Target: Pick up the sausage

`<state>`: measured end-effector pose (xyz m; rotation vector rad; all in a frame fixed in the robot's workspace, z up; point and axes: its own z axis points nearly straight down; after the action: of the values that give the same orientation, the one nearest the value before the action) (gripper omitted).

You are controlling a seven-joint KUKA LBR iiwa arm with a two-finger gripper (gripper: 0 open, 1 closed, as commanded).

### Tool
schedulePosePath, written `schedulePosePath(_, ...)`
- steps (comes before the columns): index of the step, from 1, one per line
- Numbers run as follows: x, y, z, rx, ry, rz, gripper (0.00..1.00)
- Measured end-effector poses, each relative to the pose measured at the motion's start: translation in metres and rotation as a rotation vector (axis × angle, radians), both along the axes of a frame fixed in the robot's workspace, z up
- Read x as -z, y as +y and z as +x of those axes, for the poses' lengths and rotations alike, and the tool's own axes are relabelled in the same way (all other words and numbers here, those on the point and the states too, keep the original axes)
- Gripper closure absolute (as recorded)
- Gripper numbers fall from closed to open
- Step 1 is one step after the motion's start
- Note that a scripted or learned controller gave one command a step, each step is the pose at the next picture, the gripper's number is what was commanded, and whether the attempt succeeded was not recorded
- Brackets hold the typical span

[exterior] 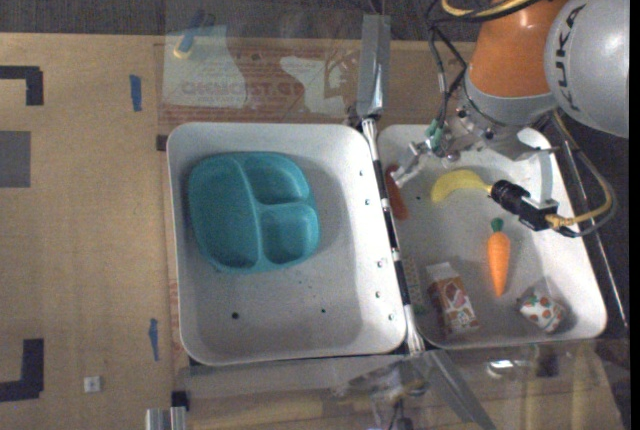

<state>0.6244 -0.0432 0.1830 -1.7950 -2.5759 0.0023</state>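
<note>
**Over the right bin: claw low near the sausage**

At the right bin's upper left corner, you have the claw hanging low beneath the grey arm and its glossy orange band. You cannot tell from this slanted view whether the claw is apart or together; its tips blur into cables and brackets.

Look just below and left of the claw for the sausage: a short, reddish-brown, rounded cylinder lying lengthwise against the bin's left wall. It appears close to the claw, but contact is not clear.

Your other items in the same smooth white bin:
- a curved yellow banana, just right of the sausage, under the wrist
- a tapered orange carrot with a small green top, pointing toward the near rim
- a boxy brown carton with a printed face, near the front left
- a small patterned white carton at the front right

Left of the divider, the second bin holds a matte teal plate with three compartments and rounded corners. Both bins sit on a tan, wood-toned surface marked with blue tape.
</note>
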Motion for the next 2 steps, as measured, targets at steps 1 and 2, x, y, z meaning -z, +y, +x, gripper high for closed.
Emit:
schedulePosePath(1, -0.002, 0.012, -0.023, -0.07, -0.002, 0.001, 0.0)
schedulePosePath(2, -0.002, 0.026, -0.062, 0.085, -0.001, 0.001, 0.0)
